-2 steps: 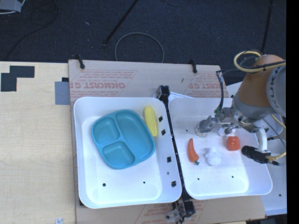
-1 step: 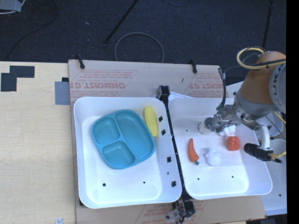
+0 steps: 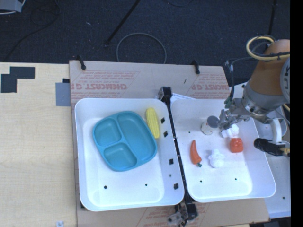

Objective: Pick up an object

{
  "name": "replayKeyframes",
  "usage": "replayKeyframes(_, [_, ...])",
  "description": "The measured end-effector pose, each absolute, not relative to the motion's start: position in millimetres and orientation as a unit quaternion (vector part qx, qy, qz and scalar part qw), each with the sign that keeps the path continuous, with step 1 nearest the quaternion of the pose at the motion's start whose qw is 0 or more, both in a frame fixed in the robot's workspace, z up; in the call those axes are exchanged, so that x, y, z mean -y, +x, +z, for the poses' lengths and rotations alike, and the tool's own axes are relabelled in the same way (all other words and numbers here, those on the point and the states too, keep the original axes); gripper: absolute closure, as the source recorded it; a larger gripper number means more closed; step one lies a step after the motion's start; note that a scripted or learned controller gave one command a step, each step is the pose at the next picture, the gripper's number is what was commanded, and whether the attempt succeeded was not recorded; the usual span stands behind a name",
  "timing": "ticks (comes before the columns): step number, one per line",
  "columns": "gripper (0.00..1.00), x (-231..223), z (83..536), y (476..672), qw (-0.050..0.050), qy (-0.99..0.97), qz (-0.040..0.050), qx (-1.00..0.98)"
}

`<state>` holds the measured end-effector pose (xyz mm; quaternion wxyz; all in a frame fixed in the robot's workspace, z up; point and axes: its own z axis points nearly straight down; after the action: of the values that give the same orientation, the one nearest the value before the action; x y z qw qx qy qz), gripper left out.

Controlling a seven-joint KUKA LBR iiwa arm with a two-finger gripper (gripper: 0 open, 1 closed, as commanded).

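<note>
The gripper hangs low over the right bin, just above a red-and-white object; whether its fingers are parted cannot be told.

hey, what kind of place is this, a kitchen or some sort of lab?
Most likely a robotics lab bench, not a kitchen. A robot arm reaches over two white bins on a board; the food looks like toys, such as the corn cob and carrot, and cables trail on dark floor behind.
</note>
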<state>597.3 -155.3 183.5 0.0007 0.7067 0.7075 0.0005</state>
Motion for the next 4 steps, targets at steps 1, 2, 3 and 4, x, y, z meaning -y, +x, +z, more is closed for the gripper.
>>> replayKeyframes(1, [1.0, 155.7, 230.1, 599.9, 0.001, 0.707, 0.0007, -0.708])
replayKeyframes(2, [1.0, 157.0, 276.1, 600.3, 0.001, 0.707, 0.0006, -0.708])
replayKeyframes(3, [1.0, 113.2, 259.1, 586.5, -0.002, 0.706, -0.0012, -0.708])
replayKeyframes(4, [1.0, 67.5, 243.3, 578.3, -0.002, 0.706, -0.0013, -0.708])
